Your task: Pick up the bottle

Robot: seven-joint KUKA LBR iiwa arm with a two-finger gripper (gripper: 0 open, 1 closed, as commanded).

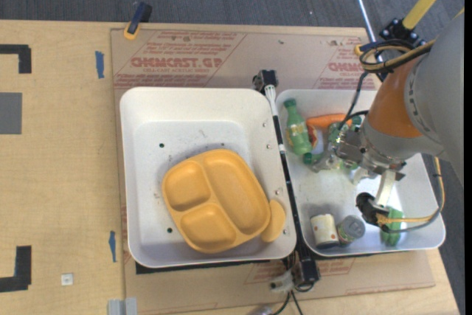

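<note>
The green bottle (297, 131) lies on its side in the right bin (431, 181), close along the bin's left wall, with its cap pointing to the far end. My gripper (338, 153) hangs low over the middle of that bin, just right of the bottle's lower end. The wrist and the orange-banded arm cover much of what is under it. Nothing shows held in it.
An orange carrot-like piece (324, 119) lies right of the bottle. A small white can (323, 229), a grey round cap (352, 228) and a green item (392, 226) sit at the right bin's near edge. A yellow divided plate (215, 199) lies in the left bin (147, 122).
</note>
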